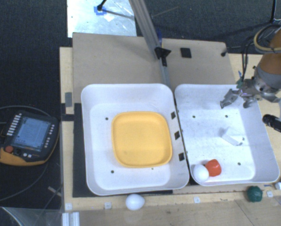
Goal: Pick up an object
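Tool (238, 99) hovers over the right bin's (268, 145) far corner, fingers spread, gripping nothing. Candidate objects, an orange piece (213, 167) touching a white ball (200, 173), sit at the bin's near edge (well apart from tool), requiring repositioning.

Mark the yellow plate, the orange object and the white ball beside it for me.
yellow plate (142, 139), camera view, middle of its flat face, left bin.
orange object (213, 168), camera view, its top, near corner of right bin.
white ball (200, 173), camera view, its upper surface, touching the orange object's left side.
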Controlling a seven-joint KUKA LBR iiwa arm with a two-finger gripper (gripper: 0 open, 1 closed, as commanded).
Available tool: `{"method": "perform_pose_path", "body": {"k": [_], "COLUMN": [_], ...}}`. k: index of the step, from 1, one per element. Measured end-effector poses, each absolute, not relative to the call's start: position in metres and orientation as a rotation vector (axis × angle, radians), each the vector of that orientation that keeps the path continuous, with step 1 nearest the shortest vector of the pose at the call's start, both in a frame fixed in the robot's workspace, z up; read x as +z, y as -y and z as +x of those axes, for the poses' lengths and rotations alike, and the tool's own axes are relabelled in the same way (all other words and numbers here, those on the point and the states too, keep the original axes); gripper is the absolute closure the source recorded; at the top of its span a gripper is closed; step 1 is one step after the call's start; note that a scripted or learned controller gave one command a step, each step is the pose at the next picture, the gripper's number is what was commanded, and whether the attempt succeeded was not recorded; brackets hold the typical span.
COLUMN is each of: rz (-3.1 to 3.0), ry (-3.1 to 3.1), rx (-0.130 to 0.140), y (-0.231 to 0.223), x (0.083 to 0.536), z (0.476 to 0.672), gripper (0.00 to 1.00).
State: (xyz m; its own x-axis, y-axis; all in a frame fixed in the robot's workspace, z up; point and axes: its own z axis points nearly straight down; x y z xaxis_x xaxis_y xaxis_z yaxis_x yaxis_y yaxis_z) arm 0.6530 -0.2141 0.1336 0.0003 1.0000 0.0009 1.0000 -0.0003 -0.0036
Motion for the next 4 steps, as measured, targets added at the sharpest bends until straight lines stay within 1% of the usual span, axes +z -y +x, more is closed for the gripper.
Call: {"method": "perform_pose_path", "body": {"k": [1,2,3,4], "rz": [-2.222,-2.223,-2.224,-2.223], "ry": [2.225,2.226,2.227,2.225], "rx": [-0.002,-0.004,-0.005,-0.003], "y": [0.214,0.208,0.210,0.210], "x": [0.148,0.193,0.254,0.291], "z": [0.655,0.654,0.662,0.663], "gripper": [1.00,1.00,1.00,1.00]}}
